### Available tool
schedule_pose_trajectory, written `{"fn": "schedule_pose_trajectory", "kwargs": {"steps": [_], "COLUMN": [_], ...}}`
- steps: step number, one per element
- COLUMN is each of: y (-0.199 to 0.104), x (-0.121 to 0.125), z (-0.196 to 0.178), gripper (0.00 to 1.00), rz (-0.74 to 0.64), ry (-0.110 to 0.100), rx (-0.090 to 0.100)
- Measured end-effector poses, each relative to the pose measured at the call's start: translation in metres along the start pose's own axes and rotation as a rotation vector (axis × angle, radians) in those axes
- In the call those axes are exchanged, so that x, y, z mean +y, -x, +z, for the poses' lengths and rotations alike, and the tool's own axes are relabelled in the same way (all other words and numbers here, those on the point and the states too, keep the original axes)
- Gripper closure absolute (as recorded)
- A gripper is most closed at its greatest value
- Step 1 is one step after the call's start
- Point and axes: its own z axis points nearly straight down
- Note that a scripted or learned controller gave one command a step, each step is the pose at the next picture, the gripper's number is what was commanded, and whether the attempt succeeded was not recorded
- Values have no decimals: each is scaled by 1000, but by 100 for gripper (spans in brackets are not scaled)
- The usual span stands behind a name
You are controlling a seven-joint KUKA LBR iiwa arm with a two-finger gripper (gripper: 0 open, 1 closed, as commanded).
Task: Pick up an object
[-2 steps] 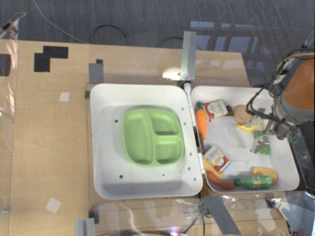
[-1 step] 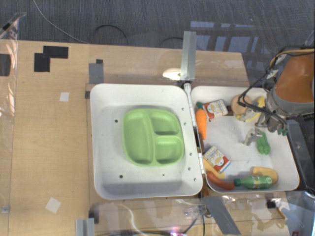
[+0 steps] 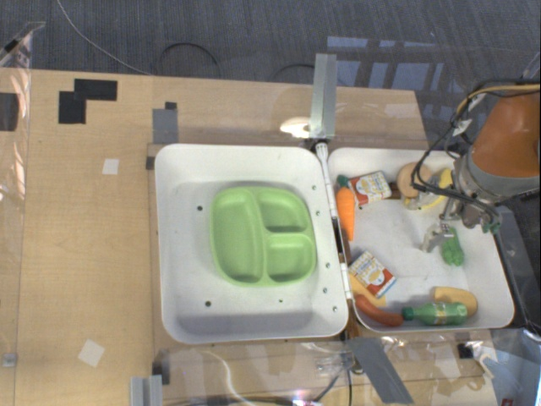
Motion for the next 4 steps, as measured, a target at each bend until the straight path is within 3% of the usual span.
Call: {"fn": "schedule_pose_trajectory", "kwargs": {"steps": [1, 2, 3, 4], "y": [-11, -9, -45, -74], "x": [0, -1, 56, 15], "z": [0, 0, -3, -18], "gripper": [0, 0, 0, 0], "rz": [-109, -348, -548, -1014], "ry": [0, 0, 1, 3], "rx": [0, 0, -3, 3]}}
